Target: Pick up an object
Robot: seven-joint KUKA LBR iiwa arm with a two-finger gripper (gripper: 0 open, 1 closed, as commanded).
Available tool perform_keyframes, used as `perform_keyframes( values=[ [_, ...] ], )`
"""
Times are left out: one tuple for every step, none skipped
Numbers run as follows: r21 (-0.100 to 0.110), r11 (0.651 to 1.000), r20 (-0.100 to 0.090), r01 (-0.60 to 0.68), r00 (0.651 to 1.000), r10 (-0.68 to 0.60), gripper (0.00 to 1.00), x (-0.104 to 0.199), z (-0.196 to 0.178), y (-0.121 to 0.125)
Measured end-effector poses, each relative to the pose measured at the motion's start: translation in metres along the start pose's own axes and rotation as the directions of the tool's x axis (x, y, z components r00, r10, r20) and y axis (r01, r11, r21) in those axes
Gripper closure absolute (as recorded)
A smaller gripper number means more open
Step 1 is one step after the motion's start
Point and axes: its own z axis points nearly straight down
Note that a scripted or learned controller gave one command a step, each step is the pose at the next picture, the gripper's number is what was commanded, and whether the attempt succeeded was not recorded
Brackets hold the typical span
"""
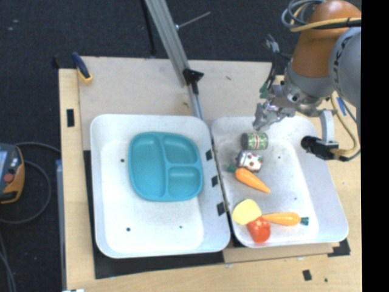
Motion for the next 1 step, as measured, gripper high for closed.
perform_keyframes(
  values=[
    [0.001, 1.000, -0.001, 0.001, 1.000, -0.001, 1.00, 0.0576, 0.0043, -0.0061]
  ],
)
